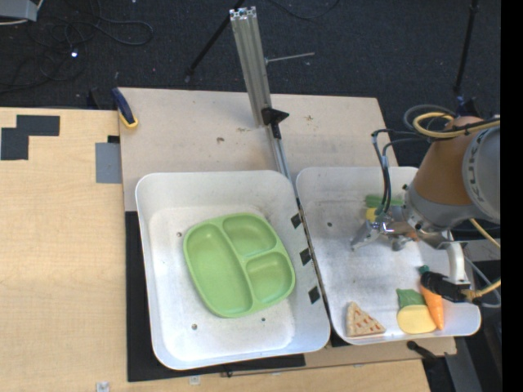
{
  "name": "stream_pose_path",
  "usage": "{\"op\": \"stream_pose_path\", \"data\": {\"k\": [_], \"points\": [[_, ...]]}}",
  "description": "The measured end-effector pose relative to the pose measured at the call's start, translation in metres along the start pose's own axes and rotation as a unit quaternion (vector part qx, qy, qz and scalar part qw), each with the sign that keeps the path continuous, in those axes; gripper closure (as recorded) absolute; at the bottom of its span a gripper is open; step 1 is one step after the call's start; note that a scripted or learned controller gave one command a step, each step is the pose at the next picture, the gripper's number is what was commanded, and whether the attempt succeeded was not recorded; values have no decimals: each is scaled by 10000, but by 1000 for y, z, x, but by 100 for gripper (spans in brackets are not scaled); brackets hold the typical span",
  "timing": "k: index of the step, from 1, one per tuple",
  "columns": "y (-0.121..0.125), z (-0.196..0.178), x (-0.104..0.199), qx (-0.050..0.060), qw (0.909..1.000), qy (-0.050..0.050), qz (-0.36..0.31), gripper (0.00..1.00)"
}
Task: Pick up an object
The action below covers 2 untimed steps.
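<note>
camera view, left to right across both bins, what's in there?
Green divided plate in the left bin → gripper above the right bin → waffle-patterned triangle → yellow piece → orange carrot by the right rim.

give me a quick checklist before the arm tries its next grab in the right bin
1. Pickable things present in the right bin: ok. A waffle wedge, a yellow piece and a carrot lie near its front edge.
2. Tool positioned over a target: not ok. It sits mid-bin, apart from that cluster.
3. Tool carrying anything: cannot tell.
4. Target isolated for a clean grasp: not ok. The yellow piece and carrot touch; the waffle wedge lies apart.
5. Small green and yellow item beside the tool: cannot tell what it is; partly hidden by the arm.
6. Green divided plate out of the way: ok, in the left bin.
</note>
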State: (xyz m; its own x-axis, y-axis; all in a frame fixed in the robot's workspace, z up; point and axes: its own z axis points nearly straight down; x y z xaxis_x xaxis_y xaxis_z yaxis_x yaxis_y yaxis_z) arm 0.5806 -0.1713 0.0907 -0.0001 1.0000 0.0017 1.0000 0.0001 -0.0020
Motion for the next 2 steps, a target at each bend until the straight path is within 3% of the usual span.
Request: {"op": "stream_pose_path", "data": {"k": [1, 2], "points": [[2, -12, 0, -33, 10000, 8, 6, 100], [12, -67, 3, -20, 10000, -13, -9, 100]]}}
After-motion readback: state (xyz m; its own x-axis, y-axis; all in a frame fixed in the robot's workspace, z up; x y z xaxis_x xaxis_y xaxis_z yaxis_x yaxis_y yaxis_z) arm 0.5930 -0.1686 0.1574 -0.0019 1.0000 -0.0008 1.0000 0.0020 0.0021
